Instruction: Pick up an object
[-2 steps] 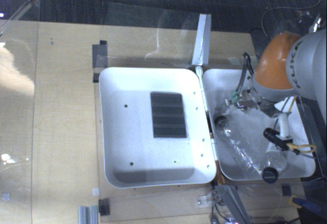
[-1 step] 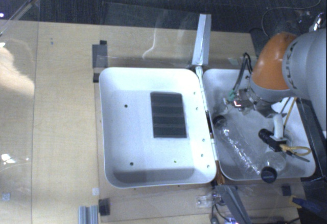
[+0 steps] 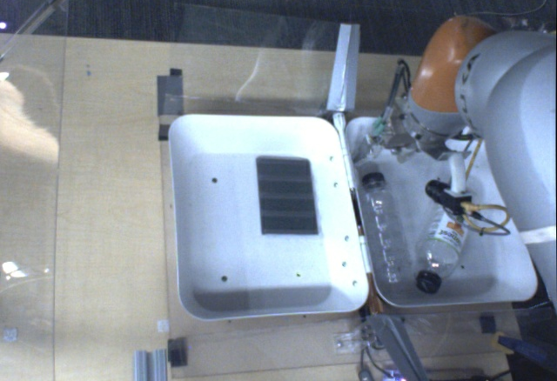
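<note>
Two white bins (image 3: pixel 187 197) sit on the counter (image 3: pixel 104 197). One dark ridged block (image 3: pixel 286 195) lies in the left bin. Two clear bottles (image 3: pixel 383 227) with black caps lie in the right bin.

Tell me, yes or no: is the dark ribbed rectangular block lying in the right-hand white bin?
No. The dark ribbed rectangular block lies in the middle of the left white bin, while the right white bin holds clear plastic bottles.
</note>
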`<state>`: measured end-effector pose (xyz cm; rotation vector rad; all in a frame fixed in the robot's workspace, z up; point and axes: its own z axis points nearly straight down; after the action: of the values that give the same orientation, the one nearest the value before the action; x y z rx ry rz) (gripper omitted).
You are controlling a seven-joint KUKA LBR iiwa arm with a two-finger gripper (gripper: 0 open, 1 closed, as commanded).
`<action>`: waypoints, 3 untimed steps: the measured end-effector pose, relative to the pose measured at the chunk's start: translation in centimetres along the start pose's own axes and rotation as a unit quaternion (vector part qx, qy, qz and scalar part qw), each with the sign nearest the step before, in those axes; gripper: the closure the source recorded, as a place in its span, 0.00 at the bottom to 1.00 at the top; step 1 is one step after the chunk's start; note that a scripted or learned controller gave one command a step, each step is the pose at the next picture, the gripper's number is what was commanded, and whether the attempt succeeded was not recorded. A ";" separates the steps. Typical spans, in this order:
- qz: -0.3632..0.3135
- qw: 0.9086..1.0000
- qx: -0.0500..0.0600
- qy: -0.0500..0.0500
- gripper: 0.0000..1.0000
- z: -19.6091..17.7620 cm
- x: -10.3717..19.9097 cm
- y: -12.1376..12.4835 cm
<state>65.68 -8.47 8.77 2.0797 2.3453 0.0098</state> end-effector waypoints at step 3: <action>-0.141 0.990 -0.009 -0.001 0.00 -1.6 0.0 -4.0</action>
<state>61.73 -8.94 10.31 1.7196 2.6037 0.0254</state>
